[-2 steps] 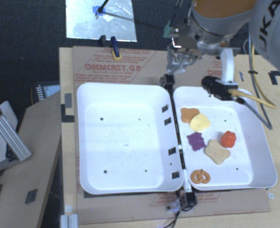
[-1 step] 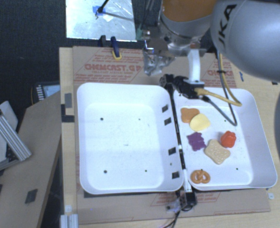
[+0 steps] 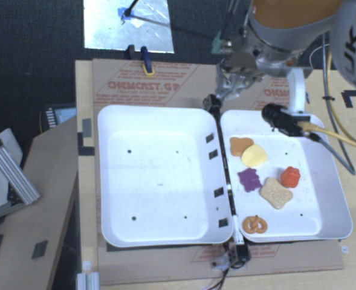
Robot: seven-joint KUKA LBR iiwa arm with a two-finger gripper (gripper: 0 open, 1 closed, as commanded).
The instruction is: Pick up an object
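above the far rim of the bench we see the grey arm (image 3: 298, 11) with its orange band, and its gripper (image 3: 231, 89) hangs near the hinge between the two bins. whether the hand is released or clenched we cannot tell, because the wrist covers that part.

the left bin (image 3: 156, 174) is the largest thing below. the right bin (image 3: 323, 222) holds all the objects: a beige bread piece (image 3: 275, 193), a yellow piece (image 3: 254, 156), an orange-brown piece (image 3: 241, 144), a purple piece (image 3: 249, 179), a red piece (image 3: 291, 177) and a small pretzel (image 3: 254, 225).

in our judgement, the main risk is crowding. the pieces lie near each other, some touching, so a descent could push one aside or catch two together. the pieces look flat and low, so the gripper may also slip over them. the gripper hangs close to the bin rim and could strike it.

for writing, the brown board (image 3: 153, 83) under the bins reads "chemcast gp" in red letters. on the arm, part of a "ku" marking (image 3: 353, 38) is visible.
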